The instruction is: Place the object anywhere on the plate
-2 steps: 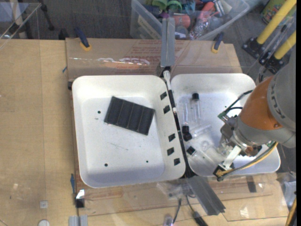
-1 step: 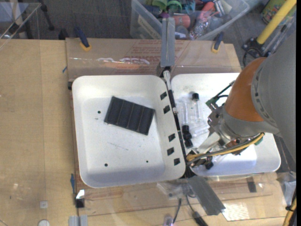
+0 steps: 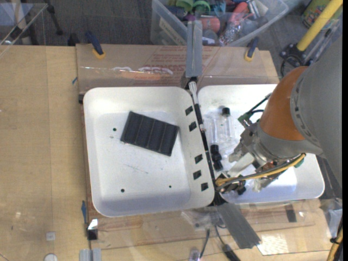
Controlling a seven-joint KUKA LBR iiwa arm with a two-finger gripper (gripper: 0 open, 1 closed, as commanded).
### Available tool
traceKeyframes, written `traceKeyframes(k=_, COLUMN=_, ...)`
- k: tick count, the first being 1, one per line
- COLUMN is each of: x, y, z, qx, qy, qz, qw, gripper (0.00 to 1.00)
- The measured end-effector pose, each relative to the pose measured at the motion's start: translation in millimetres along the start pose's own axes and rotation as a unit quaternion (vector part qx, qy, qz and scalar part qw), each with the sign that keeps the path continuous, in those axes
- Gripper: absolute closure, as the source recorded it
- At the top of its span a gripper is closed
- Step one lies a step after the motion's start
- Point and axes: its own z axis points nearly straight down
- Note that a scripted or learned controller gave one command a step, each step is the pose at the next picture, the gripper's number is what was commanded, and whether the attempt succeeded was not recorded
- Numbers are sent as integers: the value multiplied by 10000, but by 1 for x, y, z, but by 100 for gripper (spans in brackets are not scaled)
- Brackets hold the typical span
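You have a clear, probably light, slippery object [image 3: 222, 128] near the right bin's [image 3: 310, 186] left wall; take its middle; gripper [image 3: 235, 170] state unreadable.

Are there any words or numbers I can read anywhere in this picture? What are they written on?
None can be read.
Reddish print on the brown cardboard behind the bins: too blurred to read.
Bottles and toys in the clear tub at the top: any labels are too small to tell.
The dark ridged plate in the left bin carries no writing.
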Motion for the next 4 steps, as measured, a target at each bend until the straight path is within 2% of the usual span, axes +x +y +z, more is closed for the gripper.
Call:
traceKeyframes(k=1, x=44, y=-84, z=0, qx=-5, qy=-1, qz=503, qw=9987, gripper=0)
traceKeyframes(k=2, x=45, y=-85, z=-9, qx=3, qy=-19, qz=473, qw=9989, gripper=100)
traceKeyframes(k=3, x=52, y=-90, z=-78, qx=-12, qy=10, qz=1423, qw=9898, gripper=100)
traceKeyframes(k=4, x=40, y=-46, z=-21, qx=6, qy=-13, qz=990, qw=9951, gripper=100)
